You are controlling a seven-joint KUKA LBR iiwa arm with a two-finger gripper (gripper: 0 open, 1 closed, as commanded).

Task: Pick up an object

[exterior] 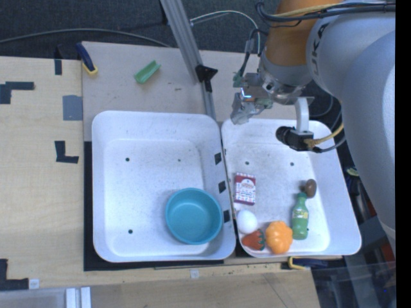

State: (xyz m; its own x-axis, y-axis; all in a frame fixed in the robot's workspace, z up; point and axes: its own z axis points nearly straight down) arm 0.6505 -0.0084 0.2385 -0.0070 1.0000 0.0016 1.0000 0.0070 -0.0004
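My gripper hangs over the far left corner of the right bin, with nothing visible between its fingers. In that bin lie a small red and white box, a white egg, a red item, an orange pumpkin-like piece, a green bottle and a small brown item. They cluster along the bin's near side, well below the gripper. A blue bowl sits in the near right part of the left bin.
A slanted grey metal bar runs down to the gap between the bins. A green block and a blue and yellow clamp lie on the bench behind the left bin.
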